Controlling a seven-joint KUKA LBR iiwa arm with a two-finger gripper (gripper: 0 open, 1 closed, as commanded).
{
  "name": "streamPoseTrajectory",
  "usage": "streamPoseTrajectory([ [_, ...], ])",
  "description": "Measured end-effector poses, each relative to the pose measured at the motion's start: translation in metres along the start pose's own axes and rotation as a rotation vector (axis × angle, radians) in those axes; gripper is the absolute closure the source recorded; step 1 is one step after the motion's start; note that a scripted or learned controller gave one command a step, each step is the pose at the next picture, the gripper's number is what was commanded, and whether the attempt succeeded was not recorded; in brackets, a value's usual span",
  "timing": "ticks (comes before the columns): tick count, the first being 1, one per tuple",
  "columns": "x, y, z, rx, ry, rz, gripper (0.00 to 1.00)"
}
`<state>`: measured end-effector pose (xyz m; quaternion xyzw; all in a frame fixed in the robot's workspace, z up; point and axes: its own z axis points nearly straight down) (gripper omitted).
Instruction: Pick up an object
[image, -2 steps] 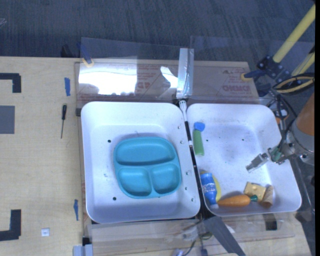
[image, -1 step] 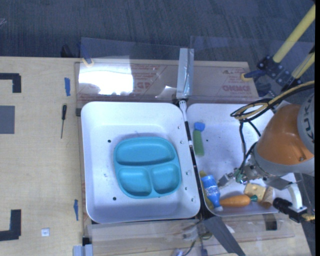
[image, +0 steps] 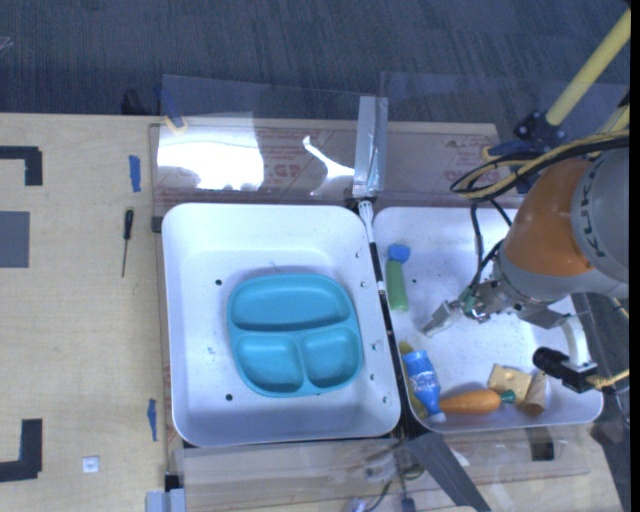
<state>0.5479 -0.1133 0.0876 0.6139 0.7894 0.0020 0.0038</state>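
Gripper (image: 447, 315) sits low in the right bin (image: 470, 228), mid-bin; can't tell its jaw state from this angle, nothing visibly between them. Green marker with blue cap (image: 398, 277) lies just left of it by the divider. Blue bottle (image: 423, 381), carrot (image: 470, 402), wooden block (image: 509, 381) along the near edge. Left bin (image: 190, 300) holds a teal divided tray (image: 294, 332).

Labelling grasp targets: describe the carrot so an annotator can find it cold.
Go to the right bin, then down to its near edge. The carrot lies flat there, between the blue-capped bottle and the tan block. It is the one solid orange thing in that bin, with a small green tip.
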Motion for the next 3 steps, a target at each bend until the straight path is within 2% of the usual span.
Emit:
streamPoseTrajectory([
  [1, 0.007, -0.067, 0.0, 0.002, 0.001, 0.45, 0.0],
  [2, -0.003, 0.018, 0.001, 0.003, 0.0, 0.599, 0.0],
  [3, 0.051, 0.01, -0.1, 0.002, 0.002, 0.132, 0.0],
])
